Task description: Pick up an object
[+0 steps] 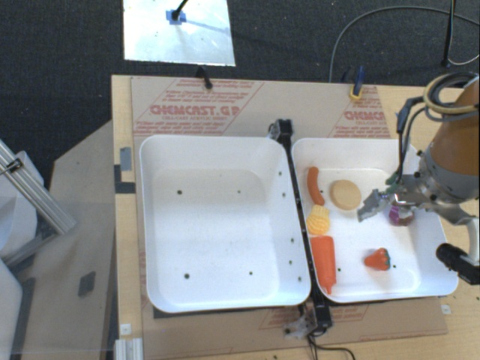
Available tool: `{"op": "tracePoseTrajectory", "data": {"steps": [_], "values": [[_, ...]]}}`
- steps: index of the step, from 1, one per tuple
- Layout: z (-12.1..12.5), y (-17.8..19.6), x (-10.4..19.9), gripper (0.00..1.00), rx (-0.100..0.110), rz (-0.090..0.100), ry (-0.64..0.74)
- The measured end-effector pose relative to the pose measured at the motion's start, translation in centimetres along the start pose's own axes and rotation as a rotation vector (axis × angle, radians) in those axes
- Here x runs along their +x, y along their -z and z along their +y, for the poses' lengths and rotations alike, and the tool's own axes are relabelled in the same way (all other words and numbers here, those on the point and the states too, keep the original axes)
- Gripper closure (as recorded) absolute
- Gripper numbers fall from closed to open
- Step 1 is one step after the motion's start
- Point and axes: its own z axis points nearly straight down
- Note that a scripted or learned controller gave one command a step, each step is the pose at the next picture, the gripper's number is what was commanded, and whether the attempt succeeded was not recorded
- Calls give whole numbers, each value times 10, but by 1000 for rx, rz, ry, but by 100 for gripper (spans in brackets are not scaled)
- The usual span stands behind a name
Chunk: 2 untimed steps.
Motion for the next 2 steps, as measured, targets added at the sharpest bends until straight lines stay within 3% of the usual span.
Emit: {"op": "tracePoseTrajectory", "data": {"steps": [1,2], "values": [[107,-117,4,0,-3,-1,5],[133,-147,18,0,-11,-1,3]]}}
